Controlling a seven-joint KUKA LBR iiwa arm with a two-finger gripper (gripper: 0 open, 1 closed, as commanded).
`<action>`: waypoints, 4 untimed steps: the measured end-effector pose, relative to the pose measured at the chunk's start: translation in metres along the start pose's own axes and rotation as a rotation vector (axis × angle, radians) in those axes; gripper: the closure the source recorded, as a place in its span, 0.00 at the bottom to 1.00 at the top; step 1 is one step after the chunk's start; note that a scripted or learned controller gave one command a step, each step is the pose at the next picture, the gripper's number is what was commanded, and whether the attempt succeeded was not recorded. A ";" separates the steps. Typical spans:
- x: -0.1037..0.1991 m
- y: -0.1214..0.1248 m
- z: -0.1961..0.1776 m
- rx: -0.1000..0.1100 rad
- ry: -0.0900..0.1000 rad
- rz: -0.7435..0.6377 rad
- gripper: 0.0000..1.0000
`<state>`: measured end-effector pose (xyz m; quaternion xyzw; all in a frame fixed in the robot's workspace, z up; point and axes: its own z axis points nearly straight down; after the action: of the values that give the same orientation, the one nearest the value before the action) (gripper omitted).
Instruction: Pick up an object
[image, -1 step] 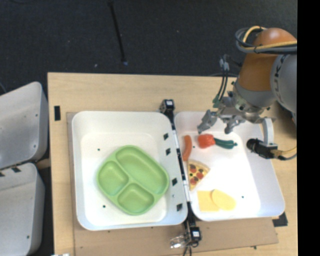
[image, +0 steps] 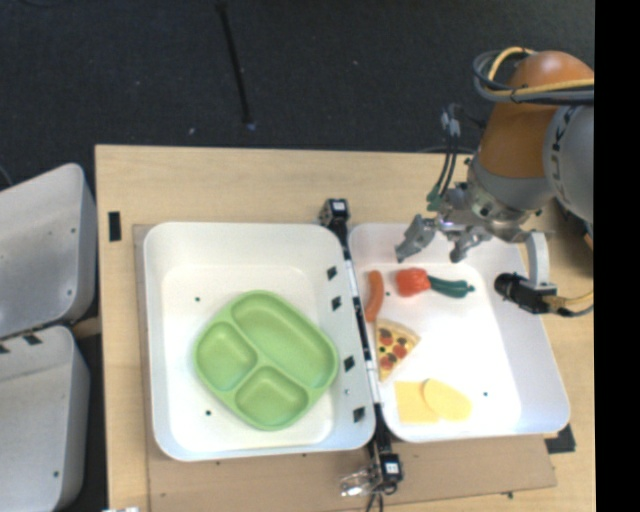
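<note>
- Claw (image: 432, 252) above the far end of the right bin (image: 520, 400), my grey arm with its orange band reaching in from the right.
- My two fingers (image: 410, 245) are spread wide and point down toward the bin floor. Nothing sits between them, and I have hold of nothing.
- A red toy vegetable (image: 411, 282) with a green stem lies on the floor of the right bin, just on the near side of my fingertips, its stem pointing right. From this slant I cannot tell whether my fingertips touch it.
- An orange sausage (image: 373, 295) lies lengthwise along the left wall of the right bin, just left of the red toy vegetable and apart from it.
- A pizza slice (image: 393, 347) lies on the near side of the orange sausage, close to the same wall.
- A yellow cheese square (image: 408, 404) rests flat at the near end of the right bin, and a paler yellow disc (image: 452, 402) overlaps its right edge.
- The left bin (image: 170, 300) bears a green plate (image: 265, 360) with three compartments, set at a slant in the middle of the floor and well apart from my claw.
- The two white bins stand side by side, their inner walls touching, on a pale wooden bench (image: 120, 180).
</note>
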<state>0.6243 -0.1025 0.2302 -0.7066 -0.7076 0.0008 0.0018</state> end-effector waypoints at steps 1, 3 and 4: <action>-0.006 0.004 0.048 0.005 -0.002 0.001 0.00; -0.019 -0.001 0.134 0.004 -0.002 0.004 0.00; -0.019 0.000 0.126 0.004 -0.001 0.006 1.00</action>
<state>0.6240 -0.1216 0.1043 -0.7089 -0.7053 0.0026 0.0031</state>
